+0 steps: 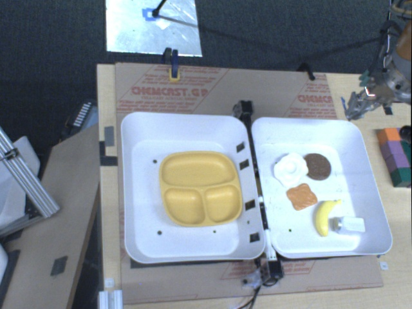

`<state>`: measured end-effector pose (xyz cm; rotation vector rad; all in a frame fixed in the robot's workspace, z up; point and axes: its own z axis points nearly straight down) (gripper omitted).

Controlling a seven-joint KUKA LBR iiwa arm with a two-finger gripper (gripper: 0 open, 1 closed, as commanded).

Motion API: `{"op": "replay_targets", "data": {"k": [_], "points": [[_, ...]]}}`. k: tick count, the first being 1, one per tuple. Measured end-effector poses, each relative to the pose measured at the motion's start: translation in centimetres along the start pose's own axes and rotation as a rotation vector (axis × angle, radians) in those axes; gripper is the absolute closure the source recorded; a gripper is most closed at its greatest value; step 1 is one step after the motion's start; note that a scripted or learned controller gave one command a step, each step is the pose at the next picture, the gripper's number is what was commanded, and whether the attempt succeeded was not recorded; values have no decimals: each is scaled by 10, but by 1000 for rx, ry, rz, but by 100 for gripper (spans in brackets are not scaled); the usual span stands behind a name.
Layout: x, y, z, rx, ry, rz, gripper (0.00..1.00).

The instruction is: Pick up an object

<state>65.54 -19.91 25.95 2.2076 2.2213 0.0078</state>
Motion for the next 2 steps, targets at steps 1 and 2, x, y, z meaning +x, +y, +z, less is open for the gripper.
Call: {"op": "replay_targets", "data": {"k": [1, 2], "points": [[54, -6, 13, 9, 5, -2, 100], [108, -2, 25, 8, 6, -3, 100]]}}
